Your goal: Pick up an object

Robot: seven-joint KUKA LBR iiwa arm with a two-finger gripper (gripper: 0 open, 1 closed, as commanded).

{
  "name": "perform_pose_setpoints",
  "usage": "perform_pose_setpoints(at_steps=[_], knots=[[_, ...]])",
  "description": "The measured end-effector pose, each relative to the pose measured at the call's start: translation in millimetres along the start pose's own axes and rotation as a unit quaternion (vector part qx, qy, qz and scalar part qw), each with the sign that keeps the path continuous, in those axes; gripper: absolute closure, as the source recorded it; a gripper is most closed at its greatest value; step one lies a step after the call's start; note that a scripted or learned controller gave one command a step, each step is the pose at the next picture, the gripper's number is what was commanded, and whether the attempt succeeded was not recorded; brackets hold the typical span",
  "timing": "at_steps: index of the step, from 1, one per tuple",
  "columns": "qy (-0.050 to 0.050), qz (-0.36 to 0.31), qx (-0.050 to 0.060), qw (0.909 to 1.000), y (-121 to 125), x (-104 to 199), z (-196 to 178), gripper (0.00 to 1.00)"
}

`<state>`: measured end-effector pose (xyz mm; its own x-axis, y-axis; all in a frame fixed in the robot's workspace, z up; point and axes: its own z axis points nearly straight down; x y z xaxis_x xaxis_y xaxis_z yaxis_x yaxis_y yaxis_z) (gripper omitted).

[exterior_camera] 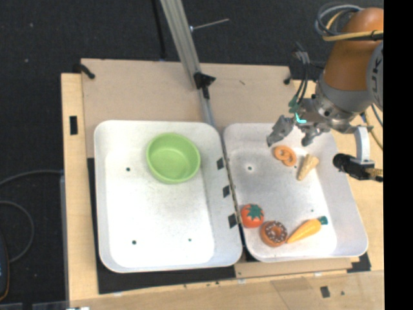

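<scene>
In the right bin (335,192), carrot (303,230) points lower-left.

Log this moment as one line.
gripper: above right bin, upper part | nearest: orange ring | grasp: none seen | green bowl: left bin

Two bins sit side by side on the bench (129,89). The left bin (116,237) holds a bowl (173,158) toward its rear. The right bin (342,231) holds five items — a ring-shaped piece (284,154) with a stick-shaped piece (307,166) just to its right at the rear, and a tomato (251,216), doughnut (274,233) and carrot (303,230) in a left-to-right row at the front.
</scene>
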<state>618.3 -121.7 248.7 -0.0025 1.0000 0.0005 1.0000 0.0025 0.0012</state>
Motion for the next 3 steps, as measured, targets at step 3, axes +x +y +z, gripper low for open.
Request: perform_pose_setpoints(at_steps=[3], knots=[[-0.001, 0.003, 0.002, 1.0, -9, -7, 149, 0.0]])
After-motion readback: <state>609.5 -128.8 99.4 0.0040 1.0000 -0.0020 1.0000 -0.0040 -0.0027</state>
